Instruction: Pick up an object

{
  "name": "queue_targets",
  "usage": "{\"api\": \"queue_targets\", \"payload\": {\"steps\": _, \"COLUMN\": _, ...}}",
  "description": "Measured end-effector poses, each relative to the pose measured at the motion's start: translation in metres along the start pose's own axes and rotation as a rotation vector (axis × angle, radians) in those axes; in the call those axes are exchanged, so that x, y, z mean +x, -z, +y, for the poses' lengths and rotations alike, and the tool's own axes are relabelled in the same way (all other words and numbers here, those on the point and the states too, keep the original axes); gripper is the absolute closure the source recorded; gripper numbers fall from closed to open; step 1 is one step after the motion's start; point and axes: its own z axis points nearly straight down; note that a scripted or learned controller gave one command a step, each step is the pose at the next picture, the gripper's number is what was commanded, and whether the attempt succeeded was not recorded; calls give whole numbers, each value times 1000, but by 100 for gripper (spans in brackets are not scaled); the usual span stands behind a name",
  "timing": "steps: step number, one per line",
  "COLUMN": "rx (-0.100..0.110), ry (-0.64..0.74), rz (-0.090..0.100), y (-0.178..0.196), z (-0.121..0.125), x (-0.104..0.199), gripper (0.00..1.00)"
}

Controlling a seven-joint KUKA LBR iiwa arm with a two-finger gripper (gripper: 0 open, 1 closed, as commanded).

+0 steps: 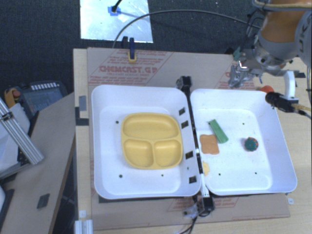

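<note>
claw [239, 77] hung over the far rim of the right bin [280, 126], couldn't tell its grip, flat green stick [218, 130] lay tilted below it, orange square [209, 144] touching, teal ball [251, 144] off right

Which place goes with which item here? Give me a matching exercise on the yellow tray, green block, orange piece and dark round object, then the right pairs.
Things:
1. yellow tray
2. green block
3. orange piece
4. dark round object

Places:
A. right bin, nearest its right wall
B. left bin
C. right bin, just below and left of the green block
D. right bin, lying at a slant above the orange piece

Pairs: 1-B, 2-D, 3-C, 4-A

The gripper hangs above the right bin's far edge.
</note>
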Motion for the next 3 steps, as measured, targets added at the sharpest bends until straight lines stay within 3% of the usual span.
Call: {"api": "queue_targets", "payload": {"steps": 3, "rx": 10, "ry": 2, "rz": 3, "y": -47, "z": -91, "x": 127, "gripper": 100}}
